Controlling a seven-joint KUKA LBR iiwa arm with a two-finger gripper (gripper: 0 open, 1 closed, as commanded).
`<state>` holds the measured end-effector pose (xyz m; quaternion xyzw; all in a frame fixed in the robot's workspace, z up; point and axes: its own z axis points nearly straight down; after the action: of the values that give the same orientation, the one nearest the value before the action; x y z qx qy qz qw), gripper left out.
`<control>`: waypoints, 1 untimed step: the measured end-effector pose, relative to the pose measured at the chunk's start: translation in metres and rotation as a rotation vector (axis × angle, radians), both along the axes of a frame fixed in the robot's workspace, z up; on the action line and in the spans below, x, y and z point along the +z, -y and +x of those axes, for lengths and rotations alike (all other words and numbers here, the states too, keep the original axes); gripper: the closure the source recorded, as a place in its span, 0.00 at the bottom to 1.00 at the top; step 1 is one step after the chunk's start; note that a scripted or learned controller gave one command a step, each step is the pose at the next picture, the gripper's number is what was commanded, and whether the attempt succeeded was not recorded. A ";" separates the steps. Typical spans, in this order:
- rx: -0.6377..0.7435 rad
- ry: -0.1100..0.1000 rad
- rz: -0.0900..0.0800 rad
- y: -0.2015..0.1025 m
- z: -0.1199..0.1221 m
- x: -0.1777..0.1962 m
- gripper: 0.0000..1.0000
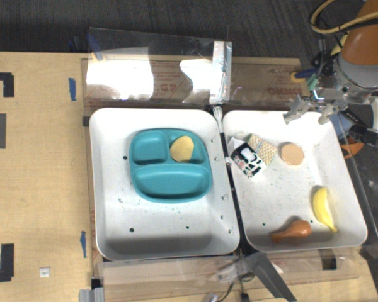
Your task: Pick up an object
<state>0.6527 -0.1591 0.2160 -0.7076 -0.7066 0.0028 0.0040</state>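
We see the gripper at the right bin's one o'clock corner, fingers spread with nothing between, banana at five o'clock.

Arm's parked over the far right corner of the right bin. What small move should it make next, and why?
Probably slide the gripper toward the near side and a little left, over the round tan cookie, then lower. The gripper sits above the right bin's far rim with nothing between its fingers, and the cookie is the closest item, lying flat and apart from the patterned packet beside it.
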 end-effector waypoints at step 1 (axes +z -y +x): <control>-0.016 0.009 -0.004 0.007 -0.040 -0.120 0.00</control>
<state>0.6130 -0.1661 0.0959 -0.7133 -0.7008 0.0009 -0.0005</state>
